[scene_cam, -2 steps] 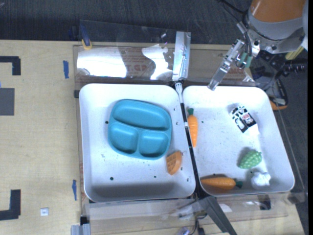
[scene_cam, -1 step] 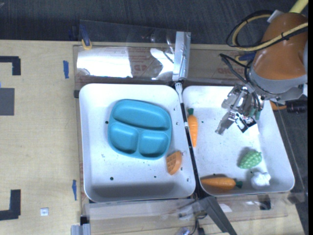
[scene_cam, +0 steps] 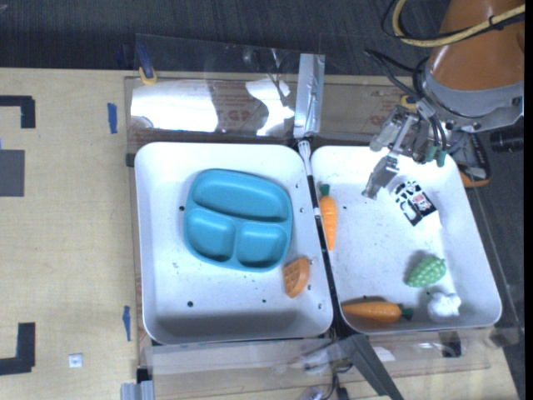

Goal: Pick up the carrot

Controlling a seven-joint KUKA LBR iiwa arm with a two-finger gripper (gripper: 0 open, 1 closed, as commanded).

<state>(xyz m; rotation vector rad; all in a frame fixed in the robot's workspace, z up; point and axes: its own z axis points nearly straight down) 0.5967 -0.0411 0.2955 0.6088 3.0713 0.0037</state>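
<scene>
The gripper (scene_cam: 390, 167) hangs over the far part of the right bin (scene_cam: 475, 215), its two fingers spread and nothing between them. One carrot (scene_cam: 329, 220) lies to the gripper's left against the bin's left wall; another carrot (scene_cam: 374, 311) lies well nearer the camera, by the near wall. The arm's upper part is cut off by the picture's edge.
</scene>
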